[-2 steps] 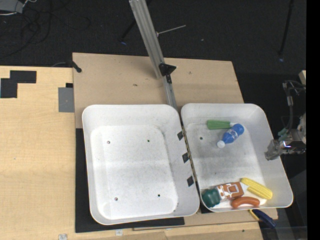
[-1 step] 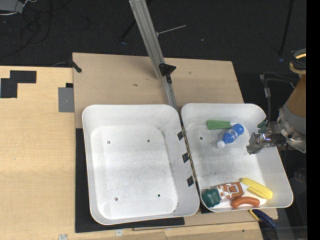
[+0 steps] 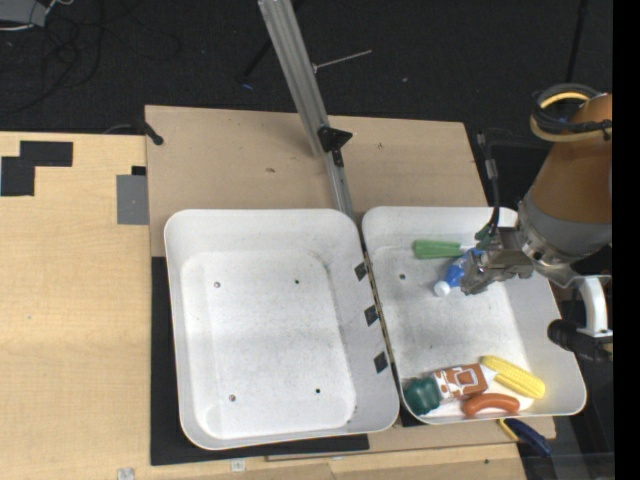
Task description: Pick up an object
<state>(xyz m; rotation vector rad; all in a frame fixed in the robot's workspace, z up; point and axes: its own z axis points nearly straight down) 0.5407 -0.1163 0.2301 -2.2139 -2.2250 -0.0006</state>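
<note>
Hovering over the right bin [image 3: 540,313], my fingers [image 3: 480,273] sit at the blue-and-white bottle [image 3: 452,277]; their spread I cannot tell.

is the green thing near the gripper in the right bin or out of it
In: the green object lies on the right bin floor, left of the gripper.

Single fixed cam above the bench [image 3: 250,158], angled down from the near side. Mid-range: both white bins [image 3: 200,268] in frame. Arm [image 3: 570,188] enters from right.
</note>
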